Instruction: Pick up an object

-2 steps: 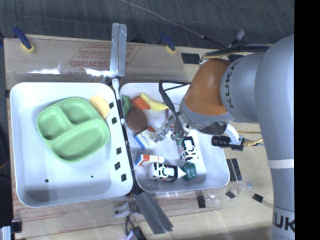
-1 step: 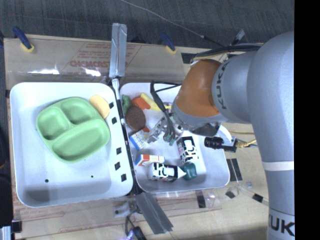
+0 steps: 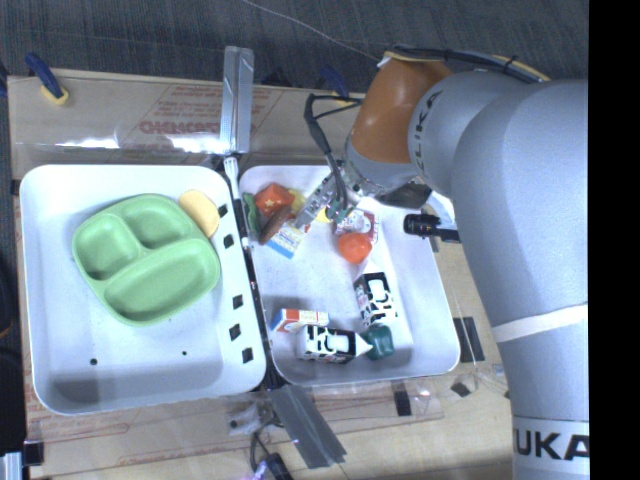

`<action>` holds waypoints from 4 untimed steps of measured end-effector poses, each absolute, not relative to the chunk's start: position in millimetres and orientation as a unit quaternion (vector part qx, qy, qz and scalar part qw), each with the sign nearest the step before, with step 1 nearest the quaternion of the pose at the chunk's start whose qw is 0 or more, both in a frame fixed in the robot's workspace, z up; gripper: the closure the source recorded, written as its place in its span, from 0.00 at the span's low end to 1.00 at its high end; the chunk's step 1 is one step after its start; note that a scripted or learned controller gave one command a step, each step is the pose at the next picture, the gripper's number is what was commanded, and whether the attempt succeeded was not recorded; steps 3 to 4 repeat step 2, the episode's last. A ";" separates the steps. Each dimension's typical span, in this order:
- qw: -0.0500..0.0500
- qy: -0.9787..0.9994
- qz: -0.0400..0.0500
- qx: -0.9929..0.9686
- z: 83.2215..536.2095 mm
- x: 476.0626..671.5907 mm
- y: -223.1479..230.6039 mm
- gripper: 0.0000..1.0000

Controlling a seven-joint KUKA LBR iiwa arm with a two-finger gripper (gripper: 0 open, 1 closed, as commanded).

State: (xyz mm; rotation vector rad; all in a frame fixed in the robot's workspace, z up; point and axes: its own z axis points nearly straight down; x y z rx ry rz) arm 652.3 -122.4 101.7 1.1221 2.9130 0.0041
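At the far left of the frame the worktop (image 3: 90, 98) shows as a pale brown board with faded red print, partly under a clear film, and a blue clamp (image 3: 47, 78) grips its upper left corner. The left bin (image 3: 40, 298) is shallow, white and smooth with rounded corners. In it lies a light green divided plate (image 3: 145, 258) of matte plastic with three compartments, and a soft yellow rounded piece (image 3: 200, 210) touches the plate's upper right edge.

A grey metal bar (image 3: 238, 98) stands at the top between the bins, and a dark divider with white squares runs down the seam.

The right bin (image 3: 425, 313) holds the clutter. At its upper left sit a red tomato-like toy (image 3: 273, 200), half hidden among other pieces, and a small blue and white carton (image 3: 287, 238). Toward the middle of the frame the end effector (image 3: 335, 206) hangs low over the bin's upper part, beside a red and white packet with an orange ball (image 3: 354, 240). Its tip is blurred against the clutter, so how the fingers stand is not readable, and nothing can be seen between them. Lower down lie a black and white printed can (image 3: 374, 298), a small orange and white box (image 3: 300, 318), a second black and white piece (image 3: 330, 342) and a teal lump (image 3: 381, 342) touching it.

The grey arm (image 3: 520, 218), with its orange band (image 3: 395, 108), fills the right of the frame and hides the bin's upper right corner.
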 end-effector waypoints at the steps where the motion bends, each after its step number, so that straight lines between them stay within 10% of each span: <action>1: 0.012 0.935 0.001 0.355 113.9 654.2 -121.0 1.00; 2: 0.004 0.930 0.002 0.366 197.4 635.2 -47.9 1.00; 4: 0.004 0.930 0.002 0.366 197.4 635.2 -47.9 1.00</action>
